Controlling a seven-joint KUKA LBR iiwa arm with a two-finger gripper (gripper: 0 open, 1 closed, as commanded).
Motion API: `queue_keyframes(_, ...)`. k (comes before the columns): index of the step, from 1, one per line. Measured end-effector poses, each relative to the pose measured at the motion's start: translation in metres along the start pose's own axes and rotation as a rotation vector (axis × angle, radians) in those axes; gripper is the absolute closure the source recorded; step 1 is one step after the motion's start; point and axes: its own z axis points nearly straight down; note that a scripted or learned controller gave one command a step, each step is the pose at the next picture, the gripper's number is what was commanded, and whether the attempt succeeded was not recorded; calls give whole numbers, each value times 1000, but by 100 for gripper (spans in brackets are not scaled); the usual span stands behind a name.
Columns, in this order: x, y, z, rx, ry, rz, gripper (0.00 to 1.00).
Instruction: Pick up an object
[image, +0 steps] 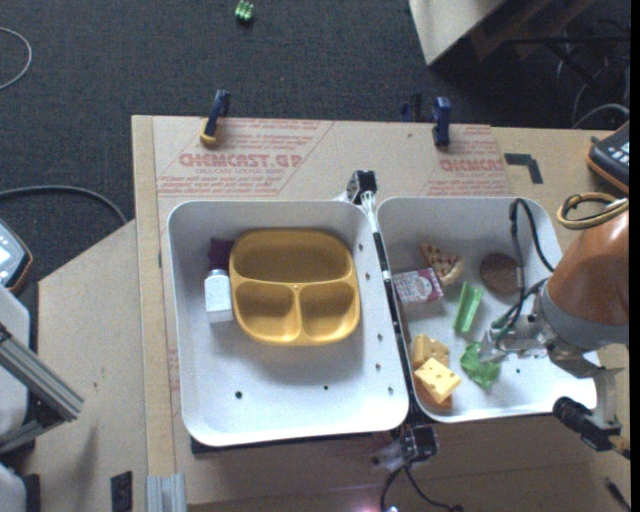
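Observation:
The right bin (530, 395) holds several small items: a green crumpled piece (478, 368), a green stick (467, 308), a yellow cheese wedge (437, 380) with another yellow piece (430, 349) behind it, a pink and white carton (417, 287), a waffle-like piece (440, 262) and a brown round object (498, 270). My gripper (497, 349) reaches in from the right and is low in this bin, right at the upper right edge of the green crumpled piece. The wrist hides how the gripper meets it.
The left bin (190, 330) holds a yellow divided plate (294, 285), a small white bottle (218, 296) and a dark purple item (220, 249) along its left side. The arm's grey and orange body (595, 290) covers the right bin's right side.

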Motion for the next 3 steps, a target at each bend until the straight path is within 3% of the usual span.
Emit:
queue_keyframes(2,-6,-5,-105,0,-5,-1,100)
queue_keyframes(3,-6,-3,-129,2,-4,-2,100)
